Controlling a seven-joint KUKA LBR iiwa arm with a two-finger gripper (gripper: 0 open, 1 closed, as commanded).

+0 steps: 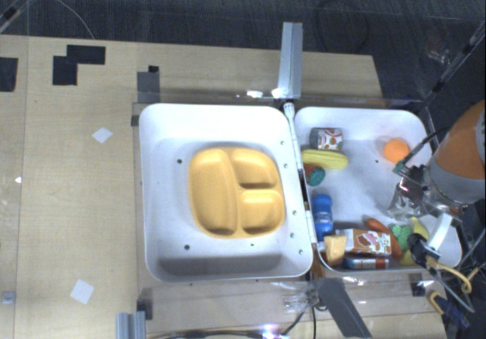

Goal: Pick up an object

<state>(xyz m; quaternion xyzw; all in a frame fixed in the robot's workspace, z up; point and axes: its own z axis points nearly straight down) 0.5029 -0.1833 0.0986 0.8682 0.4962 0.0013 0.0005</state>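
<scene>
- The tool (405,204) sits low in the right bin (357,121), near that bin's right wall; whether it is spread or pressed together I cannot tell, as the view is too small and cluttered there.
- The grey arm (463,166), with its orange band, reaches in from the worktop's right edge and angles down over the bin.
- Just beside the tool, toward the bin's front right corner, lie an orange carrot-like piece (377,225) and yellow and green bits, too jumbled to name.
- An orange ball (395,150) lies near the tool, toward the bin's back edge.
- Further left: a flat printed box (364,242), a blue bottle (322,212), a yellow corn cob (325,159) and a small can (326,137).
- The left bin (159,178) holds a yellow divided tray (234,191).
</scene>
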